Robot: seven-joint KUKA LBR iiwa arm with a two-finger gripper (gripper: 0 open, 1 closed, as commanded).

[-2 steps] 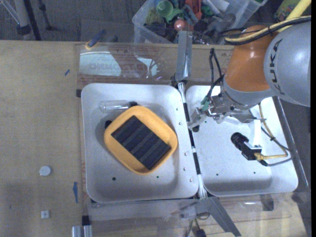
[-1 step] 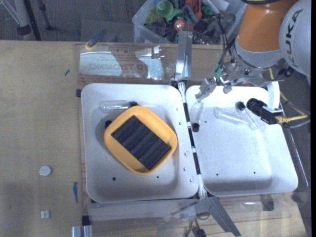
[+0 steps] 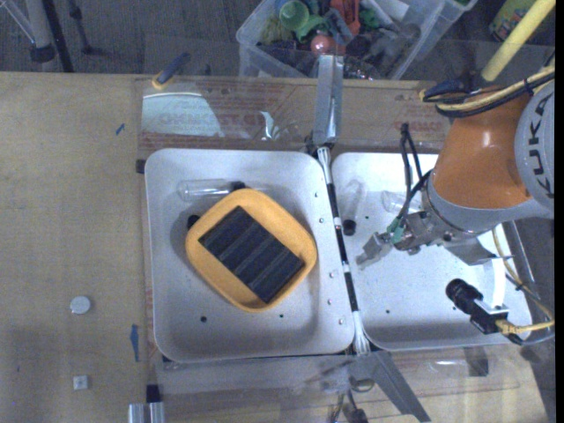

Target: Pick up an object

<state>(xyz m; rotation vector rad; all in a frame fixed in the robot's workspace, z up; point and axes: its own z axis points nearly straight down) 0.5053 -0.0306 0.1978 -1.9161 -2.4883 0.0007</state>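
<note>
A yellow rounded-square object with a black ribbed panel [image 3: 251, 249] lies tilted in the middle of the left bin [image 3: 167, 324]. A clear plastic tube [image 3: 207, 186] lies just behind it near that bin's far wall. My gripper [image 3: 374, 248] hangs over the left part of the right bin [image 3: 414, 329], pointing toward the divider between the bins, with nothing seen in it. A small dark item [image 3: 349, 227] sits on the right bin's floor just left of the gripper. Faint clear pieces [image 3: 390, 201] lie behind it.
The orange-banded arm [image 3: 480, 170] covers the right bin's far right part, and a black connector with cables [image 3: 467, 300] hangs near its front right. A clear box of toys [image 3: 352, 16] stands behind the bins. A metal divider bar [image 3: 328, 95] runs back from between them.
</note>
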